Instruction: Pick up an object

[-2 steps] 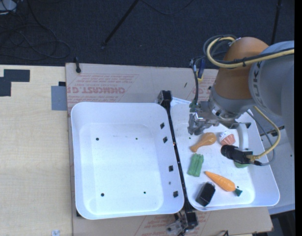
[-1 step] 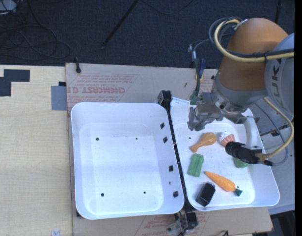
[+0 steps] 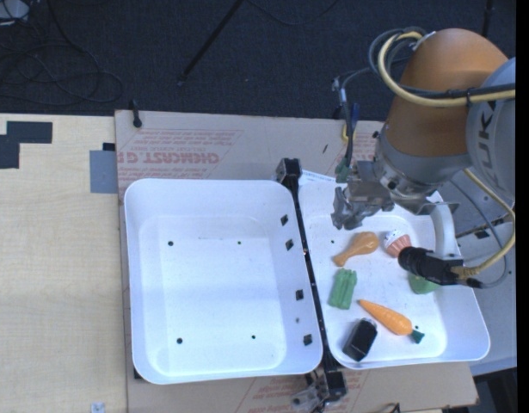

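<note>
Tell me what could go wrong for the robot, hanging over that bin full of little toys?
The gripper sits just above the yellow toy, which is small and rounded, so it might slip away or get nudged aside. The green block, the carrot and a pink piece lie close by in the right bin, so a grab could bump a neighbour. The gripper is also near the divider between the bins and could clip it.

The shallow white plastic bin [image 3: 458,344] holds an orange plastic carrot [image 3: 386,317], a green ridged block [image 3: 342,288], a small black box [image 3: 360,339] and a tan, possibly drumstick-shaped toy [image 3: 357,249].
</note>
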`<state>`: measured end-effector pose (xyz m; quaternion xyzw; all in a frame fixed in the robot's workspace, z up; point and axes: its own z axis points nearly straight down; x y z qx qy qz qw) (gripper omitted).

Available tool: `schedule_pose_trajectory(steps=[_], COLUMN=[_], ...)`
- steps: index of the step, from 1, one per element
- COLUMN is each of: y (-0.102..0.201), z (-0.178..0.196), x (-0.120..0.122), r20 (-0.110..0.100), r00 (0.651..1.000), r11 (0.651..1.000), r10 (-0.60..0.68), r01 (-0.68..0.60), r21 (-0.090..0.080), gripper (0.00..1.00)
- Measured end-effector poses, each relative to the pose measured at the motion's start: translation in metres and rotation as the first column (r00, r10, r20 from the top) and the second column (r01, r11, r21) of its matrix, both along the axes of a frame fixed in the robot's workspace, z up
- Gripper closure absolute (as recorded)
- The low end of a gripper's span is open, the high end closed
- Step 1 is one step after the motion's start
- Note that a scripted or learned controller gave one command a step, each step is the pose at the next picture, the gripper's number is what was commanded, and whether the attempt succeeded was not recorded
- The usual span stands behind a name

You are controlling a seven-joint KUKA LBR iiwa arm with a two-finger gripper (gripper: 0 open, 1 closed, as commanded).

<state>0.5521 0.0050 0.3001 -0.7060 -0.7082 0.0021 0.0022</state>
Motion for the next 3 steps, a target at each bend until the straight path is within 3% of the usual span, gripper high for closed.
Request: schedule_pose_trajectory(steps=[2, 3], y=[-0.002, 0.035], z=[0.018, 0.070], x=[0.000, -0.061], r20=[-0.007, 0.006], r00=[1.000, 1.000], r11=[1.000, 1.000], r10=[0.007, 0.001], r01=[-0.007, -0.001], r21=[0.000, 0.002], gripper=[1.00, 1.00])
